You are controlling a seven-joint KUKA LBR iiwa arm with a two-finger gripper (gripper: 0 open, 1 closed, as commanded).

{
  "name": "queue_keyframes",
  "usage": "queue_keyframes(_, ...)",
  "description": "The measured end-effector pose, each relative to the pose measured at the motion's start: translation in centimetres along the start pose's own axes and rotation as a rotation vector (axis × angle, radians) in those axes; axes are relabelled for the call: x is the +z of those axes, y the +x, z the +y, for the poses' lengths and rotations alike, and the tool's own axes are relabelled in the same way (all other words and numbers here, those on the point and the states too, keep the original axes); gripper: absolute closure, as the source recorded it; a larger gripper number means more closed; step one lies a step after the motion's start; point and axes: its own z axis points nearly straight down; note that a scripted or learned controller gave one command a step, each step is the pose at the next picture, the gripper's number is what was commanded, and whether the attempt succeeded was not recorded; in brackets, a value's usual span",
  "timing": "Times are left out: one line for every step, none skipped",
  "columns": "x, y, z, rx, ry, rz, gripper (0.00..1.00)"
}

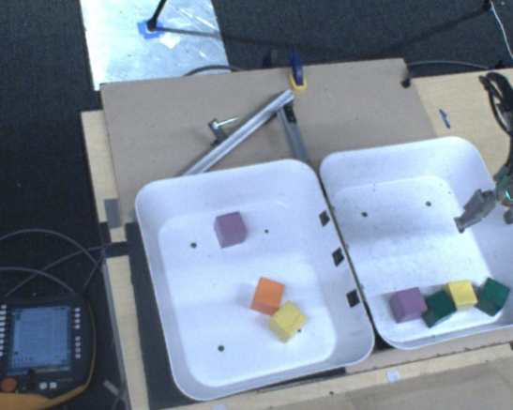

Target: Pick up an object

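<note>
The left bin [165,259] holds a purple cube [230,229] toward the back, with an orange cube [267,294] and a yellow cube [288,321] touching each other near the front. Along the front wall of the right bin [393,166] sit a purple cube [407,304], a dark green cube [437,307], a yellow cube [461,293] and another green cube [493,294] in a row. My gripper [473,212] reaches in over the right bin's right rim, well behind that row, with nothing seen in it.
A metal bar [237,136] lies slanted on the brown board behind the bins. A teach pendant [33,354] with cables rests on the floor at the left. Cables [503,108] hang near the arm at the right edge.
</note>
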Motion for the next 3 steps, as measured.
queue_keyframes(0.0,0.0,0.0,0.001,-0.001,0.0,0.0)
queue_keyframes(4.2,0.3,0.2,0.002,0.004,0.001,0.0)
queue_keyframes(10.4,0.2,0.5,0.002,0.006,0.001,0.0)
